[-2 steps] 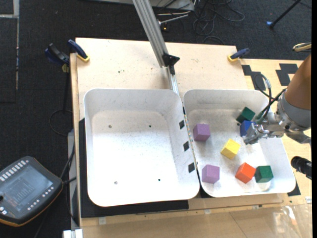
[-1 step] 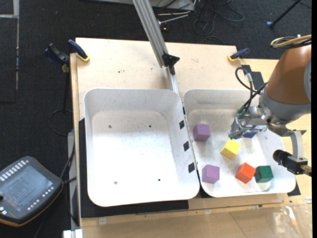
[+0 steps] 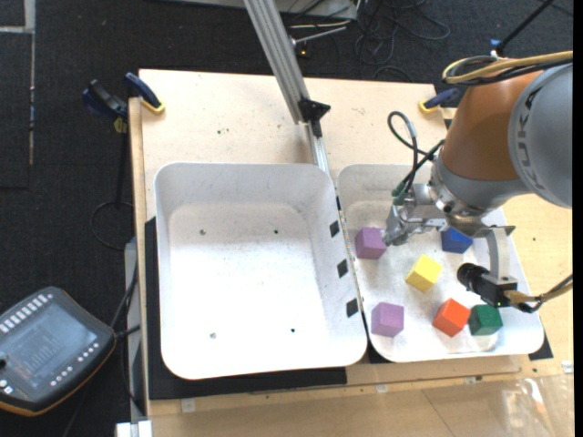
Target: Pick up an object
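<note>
My gripper [image 3: 397, 232] reaches from the right down into the right bin [image 3: 364, 185], its tip just to the right of a purple cube [image 3: 369, 242]. The wrist hides the fingers. In the same bin lie a yellow cube [image 3: 424, 273], a second purple cube [image 3: 387, 319], an orange cube [image 3: 451, 317], a green cube [image 3: 485, 320] and a blue cube [image 3: 455, 239] partly hidden under the arm.
The left bin [image 3: 241, 271] lies beside the right one, sharing a raised middle rim. A metal rail [image 3: 278, 48] slants down to the bins' far junction. Blue-yellow clamps [image 3: 127, 98] sit at the bench's back corners. A teach pendant [image 3: 46, 349] lies at the lower left.
</note>
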Robot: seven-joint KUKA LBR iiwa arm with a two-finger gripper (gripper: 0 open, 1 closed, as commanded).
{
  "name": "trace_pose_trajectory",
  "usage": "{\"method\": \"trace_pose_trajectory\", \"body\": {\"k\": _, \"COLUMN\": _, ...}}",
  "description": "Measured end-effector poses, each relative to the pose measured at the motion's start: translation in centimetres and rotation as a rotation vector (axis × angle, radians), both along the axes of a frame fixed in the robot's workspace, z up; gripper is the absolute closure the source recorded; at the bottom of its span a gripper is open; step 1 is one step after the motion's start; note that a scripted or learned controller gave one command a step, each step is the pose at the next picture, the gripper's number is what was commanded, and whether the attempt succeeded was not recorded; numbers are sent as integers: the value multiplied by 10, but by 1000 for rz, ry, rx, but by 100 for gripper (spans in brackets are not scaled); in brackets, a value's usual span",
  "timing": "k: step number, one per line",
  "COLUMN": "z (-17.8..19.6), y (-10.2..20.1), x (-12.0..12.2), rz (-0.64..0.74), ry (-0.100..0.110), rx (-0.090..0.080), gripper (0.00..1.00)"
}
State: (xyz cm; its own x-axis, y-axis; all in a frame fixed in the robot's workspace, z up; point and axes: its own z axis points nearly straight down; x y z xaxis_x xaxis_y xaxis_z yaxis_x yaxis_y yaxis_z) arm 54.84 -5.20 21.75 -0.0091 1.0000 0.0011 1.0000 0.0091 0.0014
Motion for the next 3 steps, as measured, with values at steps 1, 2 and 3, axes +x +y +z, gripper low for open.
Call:
{"method": "trace_pose_trajectory", "body": {"k": 1, "z": 1, "y": 44, "x": 12, "rz": -1, "ry": 0, "rx": 0, "gripper": 100}}
{"method": "trace_pose_trajectory", "body": {"k": 2, "z": 4, "y": 83, "x": 32, "rz": -2, "ry": -1, "rx": 0, "gripper": 100}}
{"method": "trace_pose_trajectory", "body": {"k": 3, "z": 3, "y": 140, "x": 49, "rz": -2, "ry": -1, "rx": 1, "gripper": 100}}
